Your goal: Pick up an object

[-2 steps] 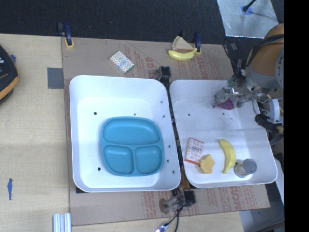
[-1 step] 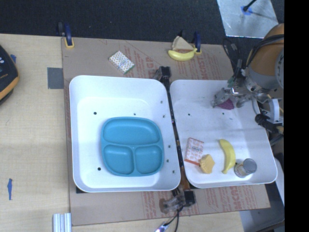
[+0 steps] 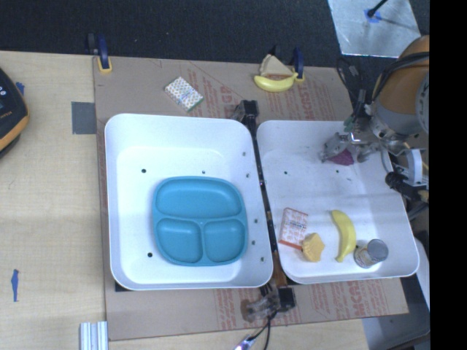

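My gripper (image 3: 341,147) is down at the far end of the right bin (image 3: 306,173), reaching in from the right. A small purple object (image 3: 343,158) lies right under its tip, touching or very close to it; I cannot tell whether it is held. At the near end of that bin lie a yellow banana (image 3: 343,233), a small metal can (image 3: 372,253), a red and white packet (image 3: 294,227) and a yellow chunk (image 3: 314,247).
The left bin (image 3: 131,159) holds a blue divided plate (image 3: 199,219). Behind the bins on the bench sit a patterned packet (image 3: 183,92) and a yellow banana-shaped item (image 3: 276,81). A black and yellow device (image 3: 7,111) lies at the left edge.
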Motion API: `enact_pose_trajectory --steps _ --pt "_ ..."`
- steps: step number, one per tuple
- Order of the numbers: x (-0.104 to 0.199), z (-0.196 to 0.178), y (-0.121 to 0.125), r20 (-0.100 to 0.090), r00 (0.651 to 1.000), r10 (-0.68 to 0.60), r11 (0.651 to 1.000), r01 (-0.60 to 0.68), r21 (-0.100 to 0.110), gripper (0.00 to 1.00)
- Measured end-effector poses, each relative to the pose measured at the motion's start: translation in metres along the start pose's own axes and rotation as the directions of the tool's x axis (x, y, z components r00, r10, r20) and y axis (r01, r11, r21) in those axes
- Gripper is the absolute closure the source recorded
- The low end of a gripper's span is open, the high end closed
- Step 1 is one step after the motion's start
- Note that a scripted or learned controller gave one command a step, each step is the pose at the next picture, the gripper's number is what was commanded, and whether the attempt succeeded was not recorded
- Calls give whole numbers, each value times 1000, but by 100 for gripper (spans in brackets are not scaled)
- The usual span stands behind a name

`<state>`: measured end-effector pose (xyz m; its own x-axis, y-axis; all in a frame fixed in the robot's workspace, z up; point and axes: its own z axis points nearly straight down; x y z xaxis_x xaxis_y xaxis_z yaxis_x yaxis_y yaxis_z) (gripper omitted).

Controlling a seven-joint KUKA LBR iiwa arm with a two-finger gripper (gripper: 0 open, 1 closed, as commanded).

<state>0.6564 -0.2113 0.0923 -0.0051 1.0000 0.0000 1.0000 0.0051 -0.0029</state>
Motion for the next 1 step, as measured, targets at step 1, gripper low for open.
enact_pose_trajectory --steps 1 --pt "0 0 0 0 1000 0 1000 0 0 0"
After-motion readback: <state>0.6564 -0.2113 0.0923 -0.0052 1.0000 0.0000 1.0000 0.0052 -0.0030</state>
